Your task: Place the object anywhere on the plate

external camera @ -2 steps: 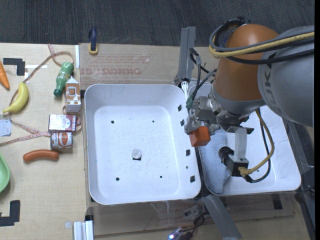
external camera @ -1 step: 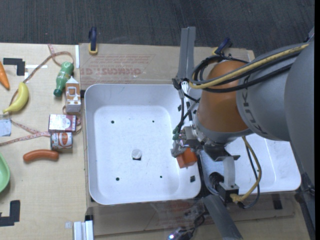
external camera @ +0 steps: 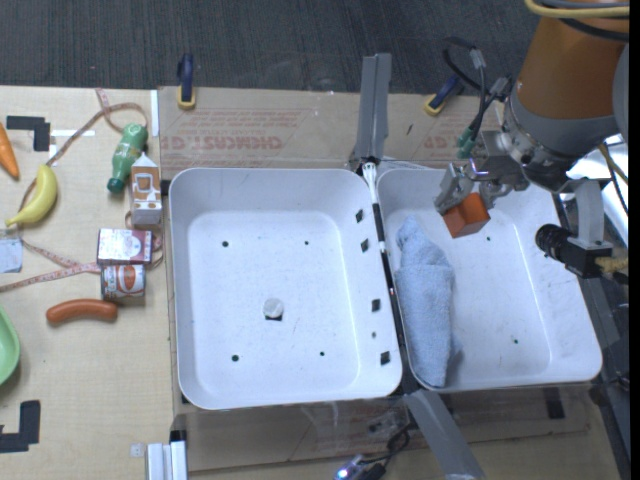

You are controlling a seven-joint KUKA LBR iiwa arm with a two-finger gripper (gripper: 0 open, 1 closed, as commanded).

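Observation:
My gripper point(external camera: 462, 204) hangs over the far left part of the right bin point(external camera: 530, 313), shut on a small orange block point(external camera: 468, 218) that sits between its fingers, lifted off the bin floor. A green plate point(external camera: 5, 348) shows as a sliver at the far left edge of the bench, well away from both bins. The grey arm with its orange band comes in from the upper right.
A crumpled light blue towel point(external camera: 425, 298) lies along the right bin's left wall. In the left bin point(external camera: 290, 243) rests one small pale round piece point(external camera: 273, 310). Left of the bins lie a banana point(external camera: 35, 198), green bottle point(external camera: 125, 155), can point(external camera: 124, 282) and sausage point(external camera: 80, 312).

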